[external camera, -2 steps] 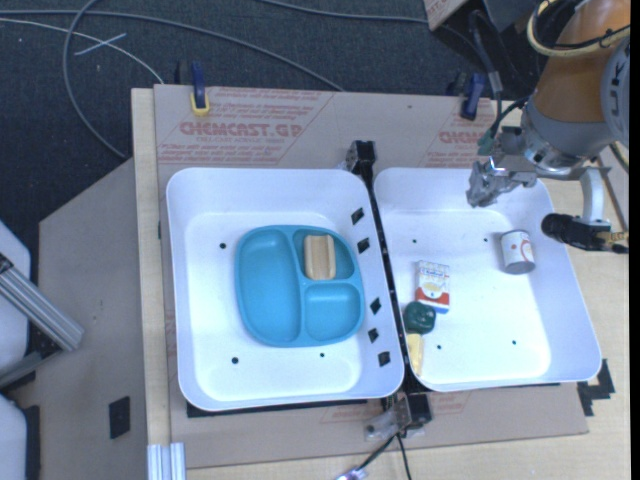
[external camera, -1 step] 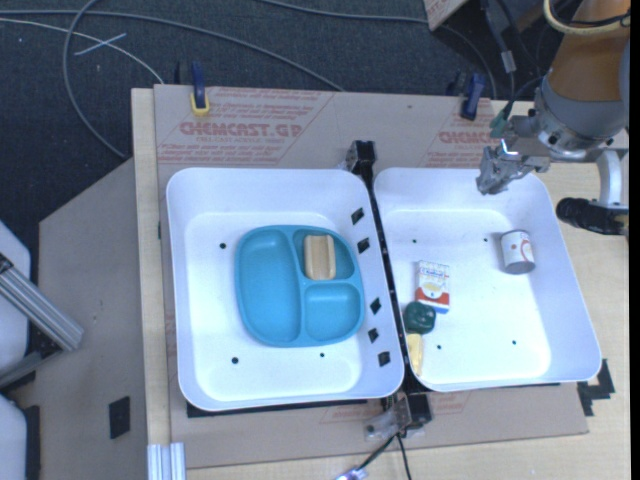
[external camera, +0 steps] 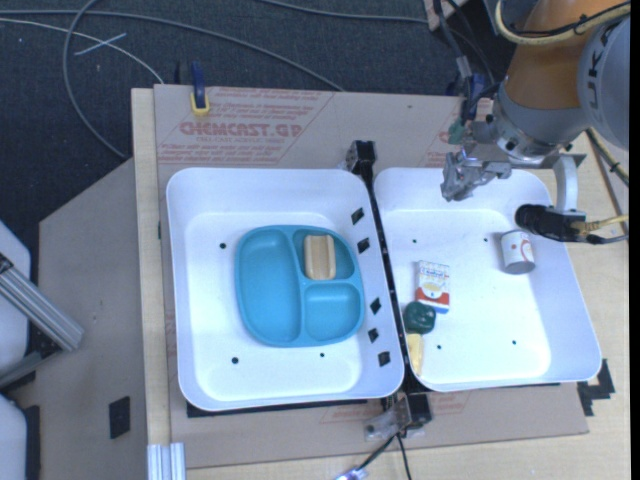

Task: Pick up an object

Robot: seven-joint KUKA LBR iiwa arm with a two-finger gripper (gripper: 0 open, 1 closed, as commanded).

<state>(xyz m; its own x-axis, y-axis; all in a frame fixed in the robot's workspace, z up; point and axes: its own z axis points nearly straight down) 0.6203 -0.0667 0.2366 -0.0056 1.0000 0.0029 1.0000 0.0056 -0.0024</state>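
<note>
Gripper (external camera: pixel 465 180) poised over right bin's (external camera: pixel 560 368) far edge, finger state not discernible, small grey cup (external camera: pixel 517 252) lying well apart nearer its right side, carton (external camera: pixel 432 286) mid-bin, blue tray (external camera: pixel 285 308) in left bin (external camera: pixel 200 368).

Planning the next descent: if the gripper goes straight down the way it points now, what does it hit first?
Most likely bare floor of the right bin near its far edge. The gripper hangs there, and the grey cup and small box lie off to the side, though depth is hard to judge.
</note>
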